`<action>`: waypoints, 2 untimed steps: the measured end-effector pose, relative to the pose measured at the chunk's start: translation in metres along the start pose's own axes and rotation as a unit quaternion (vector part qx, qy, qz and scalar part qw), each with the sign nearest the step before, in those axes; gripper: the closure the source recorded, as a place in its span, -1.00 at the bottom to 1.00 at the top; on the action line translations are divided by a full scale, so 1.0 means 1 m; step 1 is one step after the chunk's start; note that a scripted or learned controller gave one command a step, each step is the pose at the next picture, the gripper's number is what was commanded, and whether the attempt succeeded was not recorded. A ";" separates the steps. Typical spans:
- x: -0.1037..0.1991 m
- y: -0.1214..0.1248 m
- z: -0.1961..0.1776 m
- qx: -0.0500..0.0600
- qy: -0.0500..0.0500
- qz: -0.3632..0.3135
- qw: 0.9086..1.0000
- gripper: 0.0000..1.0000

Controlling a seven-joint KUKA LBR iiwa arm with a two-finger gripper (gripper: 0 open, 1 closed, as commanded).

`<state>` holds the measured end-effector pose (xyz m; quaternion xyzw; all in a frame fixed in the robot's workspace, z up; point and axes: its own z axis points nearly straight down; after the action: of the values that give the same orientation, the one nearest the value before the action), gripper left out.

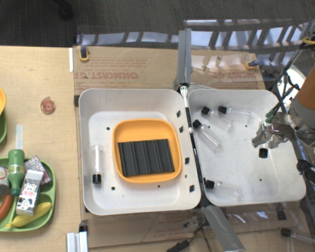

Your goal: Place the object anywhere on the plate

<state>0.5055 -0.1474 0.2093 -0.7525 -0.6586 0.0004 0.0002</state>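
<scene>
1. The claw (266,138) hangs low over the right bin (241,196); I cannot tell its grip.
2. A black-capped tube (263,152) sits just below it.
3. The orange plate (146,150) lies in the left bin (94,109), with 1 tube (96,164) beside it.

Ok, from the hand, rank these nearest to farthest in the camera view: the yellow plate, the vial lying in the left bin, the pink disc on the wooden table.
From the hand:
1. Yellow plate, middle of the left bin.
2. Vial, left of the plate.
3. Pink disc, on the wooden table, far left.
</scene>
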 end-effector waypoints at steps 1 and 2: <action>-0.038 0.077 0.004 0.001 -0.001 -0.086 0.996 1.00; -0.041 0.151 -0.036 -0.002 -0.002 -0.271 0.963 1.00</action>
<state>0.6494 -0.2076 0.2448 -0.5460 -0.8378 0.0004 -0.0020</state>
